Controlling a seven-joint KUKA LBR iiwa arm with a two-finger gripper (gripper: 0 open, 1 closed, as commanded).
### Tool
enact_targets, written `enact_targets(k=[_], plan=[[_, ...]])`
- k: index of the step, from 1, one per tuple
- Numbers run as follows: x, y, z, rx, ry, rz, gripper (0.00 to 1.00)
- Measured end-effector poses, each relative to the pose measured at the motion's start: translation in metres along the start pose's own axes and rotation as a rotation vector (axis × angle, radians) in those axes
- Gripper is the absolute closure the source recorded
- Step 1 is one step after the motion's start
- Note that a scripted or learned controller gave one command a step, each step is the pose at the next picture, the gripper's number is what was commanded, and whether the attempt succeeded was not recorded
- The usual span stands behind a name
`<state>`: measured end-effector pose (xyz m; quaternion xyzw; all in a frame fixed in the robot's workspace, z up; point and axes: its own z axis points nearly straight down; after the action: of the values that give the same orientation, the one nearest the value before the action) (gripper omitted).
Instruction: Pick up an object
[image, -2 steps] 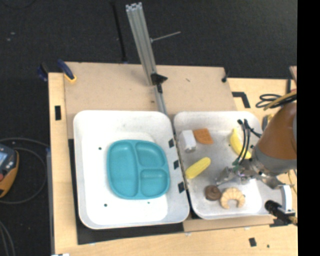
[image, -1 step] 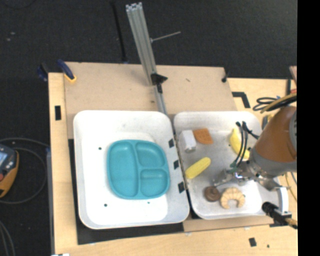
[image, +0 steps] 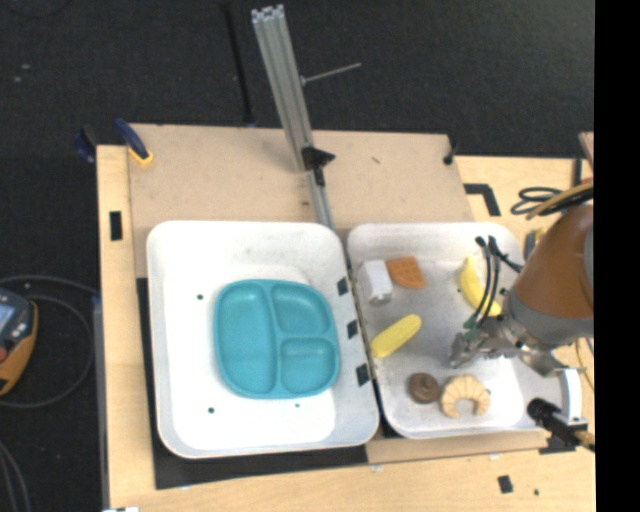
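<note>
The right bin (image: 440, 240) holds a yellow corn cob (image: 396, 335), an orange toast piece (image: 405, 272), a white block (image: 377, 281), a brown donut (image: 424, 387), a tan croissant (image: 466, 396) and a yellow banana (image: 472, 283) partly hidden by cables. My gripper (image: 467, 349) hangs low over the bin floor, right of the corn cob and just above the croissant. Nothing shows between its fingertips.
The left bin (image: 180, 250) carries a teal divided plate (image: 277, 338). A metal pole (image: 290, 100) slants up from between the bins. The arm's orange band (image: 560, 265) and cables (image: 490, 275) cover the right bin's right side.
</note>
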<state>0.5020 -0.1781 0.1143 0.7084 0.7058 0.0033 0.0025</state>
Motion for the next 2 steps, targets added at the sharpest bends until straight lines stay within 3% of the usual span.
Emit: enact_targets(k=[2], plan=[[-0.001,0.005,-0.094,0.001,-0.004,-0.007,1.00]])
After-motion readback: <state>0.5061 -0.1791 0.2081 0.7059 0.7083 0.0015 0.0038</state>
